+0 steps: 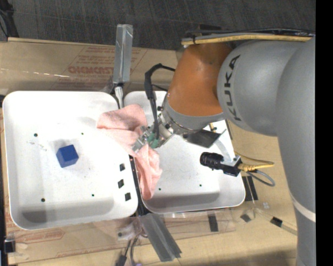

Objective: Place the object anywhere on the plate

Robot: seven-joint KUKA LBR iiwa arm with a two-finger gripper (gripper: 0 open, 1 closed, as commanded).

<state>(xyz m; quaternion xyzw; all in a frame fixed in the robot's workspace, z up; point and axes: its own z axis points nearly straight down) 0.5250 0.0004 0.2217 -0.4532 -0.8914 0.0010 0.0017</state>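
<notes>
Camera view is showing the grey arm (266, 87) reaching in over the right bin (211, 198), while the left bin (22, 148) is sitting beside it along a shared inner wall. A pink cloth (134, 134) is lying draped over that wall, its long axis running from the left bin's far right corner down toward the right bin's near left corner. The gripper (151, 137) is hanging right at the cloth's middle (open or closed, I cannot tell). A blue cube (67, 155) is resting well apart, leftward, in the left bin's middle.
</notes>
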